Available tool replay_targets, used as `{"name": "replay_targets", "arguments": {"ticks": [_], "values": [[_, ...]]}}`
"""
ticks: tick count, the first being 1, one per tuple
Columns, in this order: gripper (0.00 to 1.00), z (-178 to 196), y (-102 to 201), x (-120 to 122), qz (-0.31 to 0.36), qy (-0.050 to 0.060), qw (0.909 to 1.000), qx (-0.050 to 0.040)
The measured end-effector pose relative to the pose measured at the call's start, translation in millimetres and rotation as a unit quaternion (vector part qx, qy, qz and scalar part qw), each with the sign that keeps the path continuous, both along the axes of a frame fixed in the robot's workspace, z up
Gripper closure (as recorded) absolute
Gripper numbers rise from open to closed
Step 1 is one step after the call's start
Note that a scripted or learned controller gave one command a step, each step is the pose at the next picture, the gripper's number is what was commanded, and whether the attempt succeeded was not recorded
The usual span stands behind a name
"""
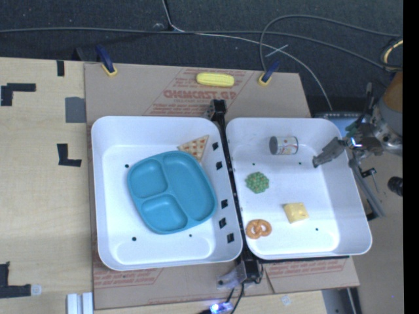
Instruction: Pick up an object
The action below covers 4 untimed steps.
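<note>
The right bin (340, 241) holds a small grey can lying on its side (283, 145), a green knobbly ball (257, 182), a yellow block (295, 212) and an orange pretzel (258, 228). My gripper (337, 161) hangs over the bin's upper right corner, to the right of the can and apart from it. It looks open, with nothing between its fingers. One dark finger (325, 154) points down and left toward the bin floor.
The left bin (105, 175) holds a blue divided plate (171, 190) and a tan triangular wedge (195, 147) at its upper right. A yellow oblong object (215, 79) lies on the cardboard behind the bins. Cables cross the dark backdrop above.
</note>
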<state>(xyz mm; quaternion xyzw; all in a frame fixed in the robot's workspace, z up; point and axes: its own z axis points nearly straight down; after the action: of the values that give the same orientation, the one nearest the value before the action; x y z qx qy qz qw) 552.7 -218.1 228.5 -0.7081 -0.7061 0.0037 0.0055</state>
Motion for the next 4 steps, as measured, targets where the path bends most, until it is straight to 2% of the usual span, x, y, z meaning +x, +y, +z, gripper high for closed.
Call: {"name": "replay_targets", "arguments": {"ticks": [1,3,4], "values": [[0.0,6.7,0.3,2.8,0.002,-0.006,1.0,-0.0015],[0.0,-122.5,3.4,0.7,0.002,-0.003,1.0,-0.0007],[0.0,-143.5,3.6,1.5,0.002,-0.007,1.0,-0.0026]]}}
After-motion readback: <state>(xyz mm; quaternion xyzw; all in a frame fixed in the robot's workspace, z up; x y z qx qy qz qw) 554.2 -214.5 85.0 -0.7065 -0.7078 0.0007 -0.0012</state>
